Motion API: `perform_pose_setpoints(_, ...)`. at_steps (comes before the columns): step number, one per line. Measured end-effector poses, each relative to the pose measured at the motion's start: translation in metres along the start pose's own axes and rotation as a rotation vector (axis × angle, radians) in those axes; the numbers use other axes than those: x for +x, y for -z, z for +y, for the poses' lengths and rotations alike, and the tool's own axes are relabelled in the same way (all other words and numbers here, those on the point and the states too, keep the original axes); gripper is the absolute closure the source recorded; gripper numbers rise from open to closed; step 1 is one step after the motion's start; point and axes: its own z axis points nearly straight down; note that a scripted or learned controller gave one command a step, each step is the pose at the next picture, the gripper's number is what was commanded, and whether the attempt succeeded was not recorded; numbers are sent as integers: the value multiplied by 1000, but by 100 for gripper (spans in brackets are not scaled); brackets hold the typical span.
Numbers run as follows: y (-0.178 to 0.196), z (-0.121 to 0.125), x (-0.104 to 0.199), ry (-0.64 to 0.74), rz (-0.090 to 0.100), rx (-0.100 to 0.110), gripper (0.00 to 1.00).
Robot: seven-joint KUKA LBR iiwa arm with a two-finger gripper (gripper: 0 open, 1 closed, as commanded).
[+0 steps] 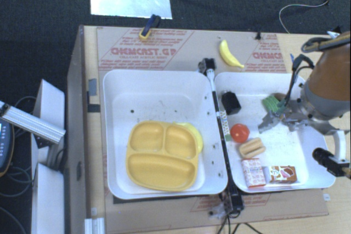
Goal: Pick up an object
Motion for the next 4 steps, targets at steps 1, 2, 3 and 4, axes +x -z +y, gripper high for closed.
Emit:
perform_pose_setpoints(1, -70, 18, 29, 0, 0, 1, 0)
perform_pose_setpoints(2, -112, 17, 26, -2, 0, 1, 0)
perform_pose_setpoints(3, -111, 92, -45, -1, 0, -3, 0)
perform_pose_setpoints(4, -100, 92, -45, 1, -1, -5, 100)
